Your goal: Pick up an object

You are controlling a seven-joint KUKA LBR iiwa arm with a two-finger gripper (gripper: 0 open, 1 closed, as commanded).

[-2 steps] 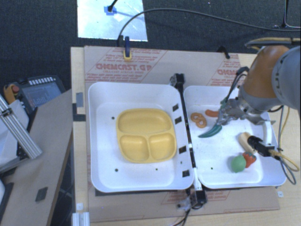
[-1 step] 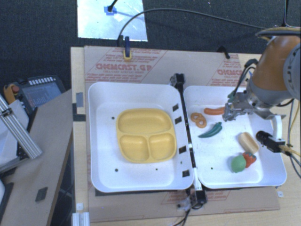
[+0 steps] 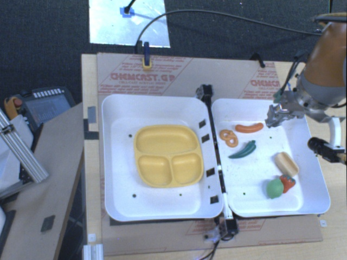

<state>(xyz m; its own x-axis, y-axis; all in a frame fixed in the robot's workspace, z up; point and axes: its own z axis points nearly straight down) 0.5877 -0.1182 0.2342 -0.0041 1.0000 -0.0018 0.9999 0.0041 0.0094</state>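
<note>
Arm: grey KUKA with the orange band (image 3: 329, 47), coming in from the right and sitting over the top right corner of the right bin.

Gripper (image 3: 275, 118): hanging just above the back part of the right bin, right next to the sausage's right end. Looks pretty small and dark from this angle.

Jaws: honestly can't tell how far apart they are, the tips are a dark blur. Nothing visibly sitting between them.

Right bin (image 3: 312, 150): white, shallow, has all the toy food in it.

Sausage (image 3: 249, 127): orange-red, lying flat near the back of the right bin, just left of the gripper.

Pretzel (image 3: 229, 137): orange, just below and left of the sausage, near the divider between the bins.

Green pepper (image 3: 243, 150): dark green chili-looking thing, lying at a slant near the middle of the bin, just under the pretzel.

Bread roll (image 3: 286, 164): tan, toward the right side, further front.

Green round thing (image 3: 275, 188): maybe a lime or apple, near the front, touching a small red piece (image 3: 288, 183) on its right.

Left bin (image 3: 116, 161): white, holds a yellow divided plate (image 3: 166, 155) with three compartments, sitting about in the middle.

Bench: cardboard sheet (image 3: 162, 75) under both bins, blue and yellow clamp (image 3: 146, 56) at the back edge.
</note>
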